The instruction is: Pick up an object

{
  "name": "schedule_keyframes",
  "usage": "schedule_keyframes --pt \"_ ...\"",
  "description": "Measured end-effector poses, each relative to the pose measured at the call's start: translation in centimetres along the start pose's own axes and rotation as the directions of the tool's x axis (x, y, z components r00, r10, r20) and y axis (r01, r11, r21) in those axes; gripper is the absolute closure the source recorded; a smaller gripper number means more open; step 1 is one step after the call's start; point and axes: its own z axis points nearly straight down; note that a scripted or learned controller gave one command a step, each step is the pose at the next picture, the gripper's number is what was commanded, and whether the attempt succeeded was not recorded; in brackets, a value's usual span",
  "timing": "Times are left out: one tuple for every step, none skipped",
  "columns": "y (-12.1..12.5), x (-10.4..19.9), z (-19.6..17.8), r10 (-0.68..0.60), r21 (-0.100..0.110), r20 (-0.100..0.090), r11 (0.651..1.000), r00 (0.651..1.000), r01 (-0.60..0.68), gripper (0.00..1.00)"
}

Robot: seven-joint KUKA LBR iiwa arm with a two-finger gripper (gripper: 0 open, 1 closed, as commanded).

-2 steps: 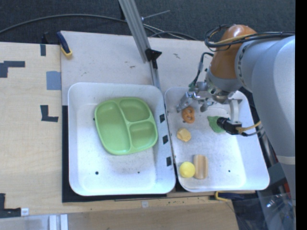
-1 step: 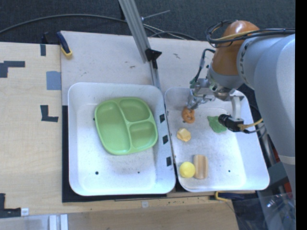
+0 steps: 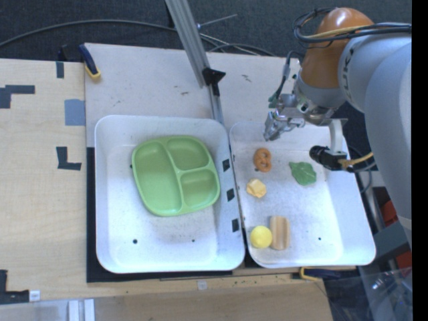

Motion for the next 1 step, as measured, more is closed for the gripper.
schedule_keyframes --pt "-0.27 -0.80 -5.80 0.002 -0.001 0.001 1.000 1.000 -0.002 1.00"
